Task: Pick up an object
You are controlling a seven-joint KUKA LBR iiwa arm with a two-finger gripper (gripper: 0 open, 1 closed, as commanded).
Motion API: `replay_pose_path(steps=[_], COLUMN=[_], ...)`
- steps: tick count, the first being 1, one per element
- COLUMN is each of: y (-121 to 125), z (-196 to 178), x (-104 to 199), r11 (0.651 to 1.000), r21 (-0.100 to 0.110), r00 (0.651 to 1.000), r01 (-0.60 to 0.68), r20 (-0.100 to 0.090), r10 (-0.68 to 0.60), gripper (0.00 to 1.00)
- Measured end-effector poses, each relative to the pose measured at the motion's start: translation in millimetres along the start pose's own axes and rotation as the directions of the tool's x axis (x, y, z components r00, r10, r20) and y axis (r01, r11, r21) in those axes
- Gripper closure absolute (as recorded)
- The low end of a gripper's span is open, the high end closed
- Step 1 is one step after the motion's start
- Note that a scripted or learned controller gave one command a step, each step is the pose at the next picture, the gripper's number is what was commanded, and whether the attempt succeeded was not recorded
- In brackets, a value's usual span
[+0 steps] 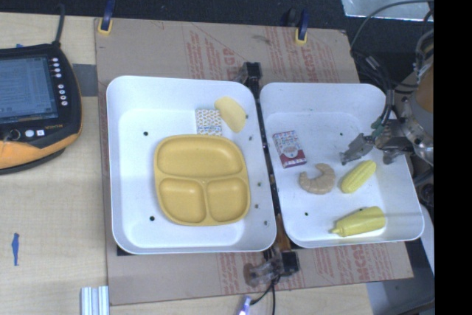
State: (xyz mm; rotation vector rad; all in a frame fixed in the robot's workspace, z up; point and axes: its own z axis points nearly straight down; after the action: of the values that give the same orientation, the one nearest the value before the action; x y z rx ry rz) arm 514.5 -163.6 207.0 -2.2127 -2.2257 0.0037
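Observation:
The right bin point(335, 96) holds a red snack packet point(289, 148), a tan croissant point(317, 178), a yellow corn cob point(358, 177) and a yellow squash-shaped toy point(360, 222). My gripper point(369, 154) reaches in from the right edge and hovers over the bin's right side, just above the corn cob. Its fingers are spread open with nothing between them. One dark fingertip point(349, 154) points left toward the bin's middle.
The left bin point(118, 158) carries a yellow divided plate point(201, 179), a small checkered packet point(209, 122) and a pale yellow slice point(231, 113). A tablet point(29, 103) lies on the bench at far left. Clamps point(301, 24) hold the cardboard at the back.

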Motion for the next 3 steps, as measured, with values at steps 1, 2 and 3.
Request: replay_pose_path(steps=[1,2,3], y=[15,42,94], z=[58,111,75], x=[59,-31,7], r11=[1.000,1.000,1.000], r21=[0.001,-0.001,-0.003], r00=[1.000,1.000,1.000], r01=[0.003,-0.005,-0.001], r20=[0.001,0.001,-0.001], r10=[-0.003,0.005,0.001], gripper=[0.00,0.00,0.00])
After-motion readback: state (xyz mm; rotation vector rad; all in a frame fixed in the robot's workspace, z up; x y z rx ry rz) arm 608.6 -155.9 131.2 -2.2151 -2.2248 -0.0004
